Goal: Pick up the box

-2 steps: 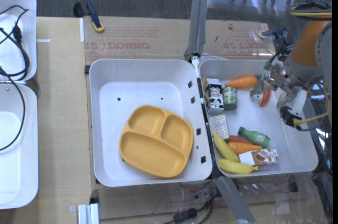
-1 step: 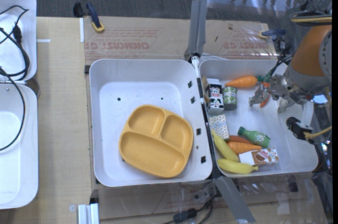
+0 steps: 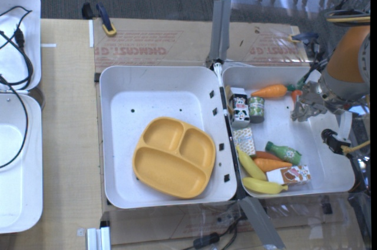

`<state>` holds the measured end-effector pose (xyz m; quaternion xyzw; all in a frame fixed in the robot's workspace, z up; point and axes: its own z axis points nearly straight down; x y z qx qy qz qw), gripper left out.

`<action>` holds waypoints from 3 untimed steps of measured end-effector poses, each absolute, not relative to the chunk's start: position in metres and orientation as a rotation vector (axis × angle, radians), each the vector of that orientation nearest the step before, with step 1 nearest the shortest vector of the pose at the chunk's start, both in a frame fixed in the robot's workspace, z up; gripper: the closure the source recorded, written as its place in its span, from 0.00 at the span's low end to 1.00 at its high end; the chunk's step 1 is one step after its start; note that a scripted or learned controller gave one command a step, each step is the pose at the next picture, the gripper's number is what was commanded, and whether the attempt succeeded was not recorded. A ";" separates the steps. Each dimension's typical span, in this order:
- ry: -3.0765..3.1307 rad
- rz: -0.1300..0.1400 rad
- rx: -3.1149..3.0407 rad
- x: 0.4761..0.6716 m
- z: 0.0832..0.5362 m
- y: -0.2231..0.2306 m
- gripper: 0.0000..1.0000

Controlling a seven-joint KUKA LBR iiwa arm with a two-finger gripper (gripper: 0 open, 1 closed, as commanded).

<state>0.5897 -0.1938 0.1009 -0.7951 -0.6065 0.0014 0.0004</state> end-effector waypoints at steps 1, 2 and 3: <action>-1.905 0.004 -2.497 0.590 0.101 -0.194 0.00; -1.890 0.032 -2.459 0.653 0.091 -0.205 0.00; -2.246 0.001 -2.197 0.591 0.092 -0.199 0.00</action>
